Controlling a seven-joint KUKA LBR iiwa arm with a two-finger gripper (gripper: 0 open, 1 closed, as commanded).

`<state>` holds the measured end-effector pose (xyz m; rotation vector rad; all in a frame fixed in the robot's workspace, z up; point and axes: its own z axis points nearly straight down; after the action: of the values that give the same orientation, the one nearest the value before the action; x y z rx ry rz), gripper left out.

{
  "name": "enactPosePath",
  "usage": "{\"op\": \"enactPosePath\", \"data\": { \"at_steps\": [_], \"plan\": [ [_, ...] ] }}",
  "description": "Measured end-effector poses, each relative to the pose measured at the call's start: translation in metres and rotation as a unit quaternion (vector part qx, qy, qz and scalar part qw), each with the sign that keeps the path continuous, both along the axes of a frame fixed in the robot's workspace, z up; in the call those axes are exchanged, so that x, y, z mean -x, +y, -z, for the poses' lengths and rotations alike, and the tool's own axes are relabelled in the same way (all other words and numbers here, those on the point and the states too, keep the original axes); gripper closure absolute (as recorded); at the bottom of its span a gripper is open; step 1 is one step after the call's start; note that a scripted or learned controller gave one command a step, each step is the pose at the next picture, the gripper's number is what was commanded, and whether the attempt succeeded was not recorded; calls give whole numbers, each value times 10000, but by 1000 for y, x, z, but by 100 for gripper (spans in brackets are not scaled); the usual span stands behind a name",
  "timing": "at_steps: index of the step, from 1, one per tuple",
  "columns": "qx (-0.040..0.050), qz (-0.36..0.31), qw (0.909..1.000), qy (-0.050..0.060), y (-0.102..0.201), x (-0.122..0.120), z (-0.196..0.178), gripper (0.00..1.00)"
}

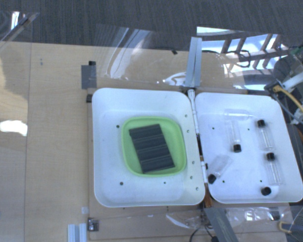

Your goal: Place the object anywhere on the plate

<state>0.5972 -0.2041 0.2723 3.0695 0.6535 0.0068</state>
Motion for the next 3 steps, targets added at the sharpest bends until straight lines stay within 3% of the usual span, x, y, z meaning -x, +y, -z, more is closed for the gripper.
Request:
{"op": "enactPosePath", "data": {
  "at_steps": [1, 2, 3],
  "plan": [
    [-5, 1041, 9946, -13, 37, -37, -22, 0],
    [-7, 1032, 9947, -2, 7, 9, -15, 0],
    [-10, 976, 9952, -4, -1, 58, -43, 0]
  ]
}}
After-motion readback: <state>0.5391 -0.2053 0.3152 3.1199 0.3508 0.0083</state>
